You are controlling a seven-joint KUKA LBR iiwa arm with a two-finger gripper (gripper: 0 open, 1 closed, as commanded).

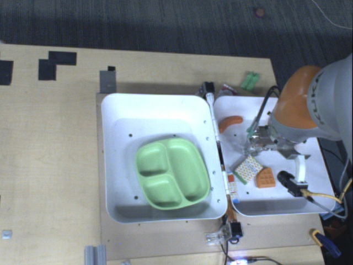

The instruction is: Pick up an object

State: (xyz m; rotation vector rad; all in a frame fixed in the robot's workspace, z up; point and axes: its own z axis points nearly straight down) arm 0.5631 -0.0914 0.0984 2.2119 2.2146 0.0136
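The arm (309,112) is stretching in from the right, and the gripper (256,143) is hovering low over the right bin (287,210). It seems to be at the approach stage of a pick, with nothing visibly held. From this slanted view I cannot tell whether the gripper is wide or narrow.

Three things are lying near it in that bin. A patterned packet (248,170) is sitting just below the gripper, and an orange waffle piece (265,178) is lying just beside the packet. A reddish sausage (230,123) is resting near the bin's upper left corner. The packet looks like the closest target. Being flat, it is probably asking for a straight descent and a careful close on its edges, without nudging the waffle piece.

In the left bin (118,148), a green divided plate (172,173) is lying well apart from the gripper.

Both bins are sitting side by side on a pale wooden surface (49,164) that is carrying a few black marks (56,63). A small green thing (250,80) is lying on the surface beyond the right bin. Dark carpet (154,12) is running along the far side.
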